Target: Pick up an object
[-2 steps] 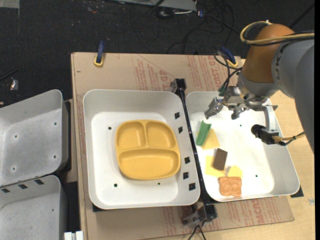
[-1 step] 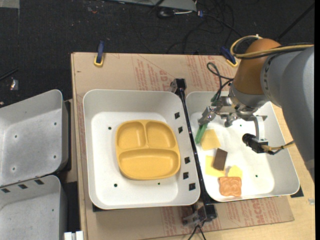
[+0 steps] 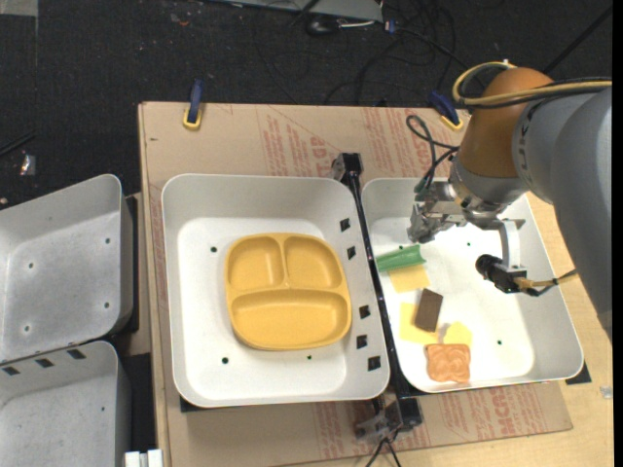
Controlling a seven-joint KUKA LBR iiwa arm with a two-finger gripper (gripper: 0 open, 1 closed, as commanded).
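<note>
The right bin (image 3: 545, 358) holds several small items along its left side: a green block (image 3: 398, 258), a pale yellow piece (image 3: 409, 278), a brown block (image 3: 428, 310) lying on a yellow piece (image 3: 416, 323), and an orange textured piece (image 3: 449, 362). My gripper (image 3: 425, 223) hangs over the bin's back left part, just above and to the right of the green block. Nothing shows between its fingers.
The left bin (image 3: 195, 358) holds a yellow divided tray (image 3: 288, 292). A black divider (image 3: 365, 261) runs between the two bins. Spare white bins (image 3: 58, 251) lie off the bench to the left. Cables trail from the wrist over the right bin.
</note>
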